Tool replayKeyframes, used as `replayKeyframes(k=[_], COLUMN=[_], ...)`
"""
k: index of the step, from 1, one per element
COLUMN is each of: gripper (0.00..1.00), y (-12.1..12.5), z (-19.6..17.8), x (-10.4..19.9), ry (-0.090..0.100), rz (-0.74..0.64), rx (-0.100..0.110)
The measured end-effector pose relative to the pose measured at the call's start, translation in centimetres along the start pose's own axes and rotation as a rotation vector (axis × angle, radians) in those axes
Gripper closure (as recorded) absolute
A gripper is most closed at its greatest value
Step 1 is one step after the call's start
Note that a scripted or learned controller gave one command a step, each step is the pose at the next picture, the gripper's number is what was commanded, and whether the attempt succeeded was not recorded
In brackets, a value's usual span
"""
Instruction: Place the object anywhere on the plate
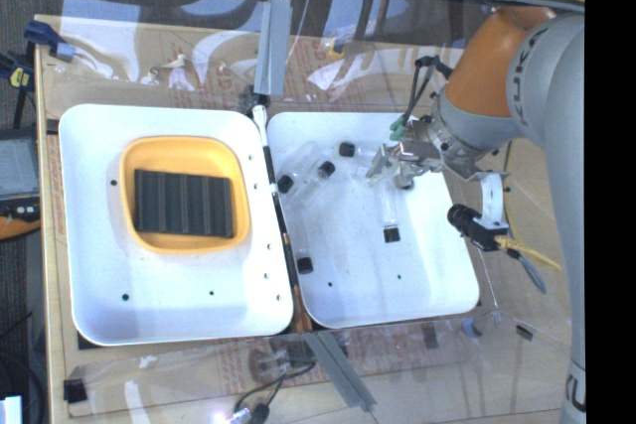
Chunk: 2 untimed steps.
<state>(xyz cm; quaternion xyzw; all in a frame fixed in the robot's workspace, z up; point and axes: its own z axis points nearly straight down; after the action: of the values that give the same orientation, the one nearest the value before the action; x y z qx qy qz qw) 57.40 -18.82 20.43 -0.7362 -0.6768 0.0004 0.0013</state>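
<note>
A yellow plate (181, 157) with a dark ridged insert (185, 204) lies in the left bin (149, 303). Several small clear pieces with black caps lie in the right bin (437, 283): one (346, 150) near the back, one (325, 169) beside it, one (285, 183) by the left wall, one (304, 264) toward the front left. A clear tube with a black end (391, 233) lies near the middle. My gripper (397, 167) hangs low over the right bin's back right part, just above that tube's far end.
A metal divider rail (270, 45) runs back from between the two bins. The grey arm with its orange band (492, 65) comes in over the right bin's right wall. Cables and clutter lie along the bench's left edge (20, 164).
</note>
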Motion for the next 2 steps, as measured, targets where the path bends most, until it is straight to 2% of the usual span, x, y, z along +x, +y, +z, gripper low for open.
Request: replayKeyframes(k=[1, 2], gripper=[1.0, 1.0], y=[-3.6, -3.8], z=[2.9, 0.6], x=[9.6, 14.1], ry=[-0.001, -0.002], rz=[-0.107, -0.325], rx=[0.004, -0.001])
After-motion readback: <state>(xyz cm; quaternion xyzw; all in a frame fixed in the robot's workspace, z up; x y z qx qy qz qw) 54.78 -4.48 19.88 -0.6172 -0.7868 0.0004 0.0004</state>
